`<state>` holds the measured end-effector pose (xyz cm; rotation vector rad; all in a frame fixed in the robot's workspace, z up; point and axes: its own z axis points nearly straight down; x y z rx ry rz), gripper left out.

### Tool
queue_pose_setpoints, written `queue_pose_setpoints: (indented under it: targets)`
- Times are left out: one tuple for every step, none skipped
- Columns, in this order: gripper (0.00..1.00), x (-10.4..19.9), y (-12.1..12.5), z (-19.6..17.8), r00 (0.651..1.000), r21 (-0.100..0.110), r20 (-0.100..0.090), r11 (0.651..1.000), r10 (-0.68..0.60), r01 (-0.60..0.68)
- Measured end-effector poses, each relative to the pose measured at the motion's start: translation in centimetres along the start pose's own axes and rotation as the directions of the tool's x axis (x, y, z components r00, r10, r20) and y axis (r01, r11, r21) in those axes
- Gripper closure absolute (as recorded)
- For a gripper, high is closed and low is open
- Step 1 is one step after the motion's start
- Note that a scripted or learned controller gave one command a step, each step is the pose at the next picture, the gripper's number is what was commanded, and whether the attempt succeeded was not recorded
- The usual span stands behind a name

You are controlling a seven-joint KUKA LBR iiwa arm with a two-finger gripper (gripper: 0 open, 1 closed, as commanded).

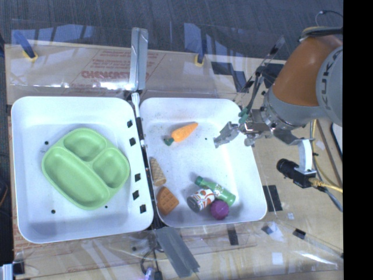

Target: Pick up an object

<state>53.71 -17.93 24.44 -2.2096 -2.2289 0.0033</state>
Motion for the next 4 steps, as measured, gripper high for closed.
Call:
queue_pose_setpoints:
  targets:
    - [0.0,7.3,3.9,10.0,1.0,0.002,0.001,1.0,-0.01,0.01]
    - [0.0,2.9,11.8,14.7,0.998,-0.001,0.0,0.998,-0.055,0.055]
    - [1.0,3.1,12.0,13.6,0.998,-0.001,0.001,0.998,-0.064,0.064]
    - [1.0,9.1,12.1,5.1,1.0,-0.003,0.001,1.0,-0.005,0.005]
